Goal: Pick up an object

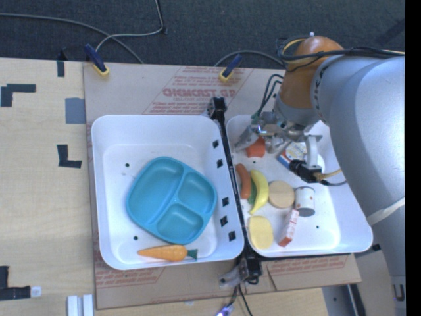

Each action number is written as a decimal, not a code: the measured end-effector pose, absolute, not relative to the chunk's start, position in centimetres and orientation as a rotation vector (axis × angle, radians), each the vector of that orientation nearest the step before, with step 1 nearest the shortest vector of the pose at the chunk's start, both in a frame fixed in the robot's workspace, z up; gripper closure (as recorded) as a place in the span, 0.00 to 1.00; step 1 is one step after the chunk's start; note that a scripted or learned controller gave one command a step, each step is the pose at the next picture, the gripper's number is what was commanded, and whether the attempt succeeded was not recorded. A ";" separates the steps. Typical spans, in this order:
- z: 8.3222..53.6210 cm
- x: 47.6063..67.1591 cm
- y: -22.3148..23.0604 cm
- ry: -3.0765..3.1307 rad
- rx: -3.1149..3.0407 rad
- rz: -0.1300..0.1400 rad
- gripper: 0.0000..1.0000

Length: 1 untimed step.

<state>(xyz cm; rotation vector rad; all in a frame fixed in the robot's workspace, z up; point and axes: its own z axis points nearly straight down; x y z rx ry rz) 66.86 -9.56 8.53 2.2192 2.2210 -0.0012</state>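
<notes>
Grey arm (368, 130) reaches into right white bin (329, 239). Left white bin (108, 176): blue divided plastic plate (172, 199), orange toy carrot (164, 253). Gripper (263, 135), finger state cannot be told, sits above small orange block (256, 150). Nearby: yellow banana (260, 189), tan round disc (281, 194).
</notes>
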 end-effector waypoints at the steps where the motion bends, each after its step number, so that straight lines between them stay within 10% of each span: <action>1: 9.5 66.9 -9.5 2.222 2.218 -0.002 1.00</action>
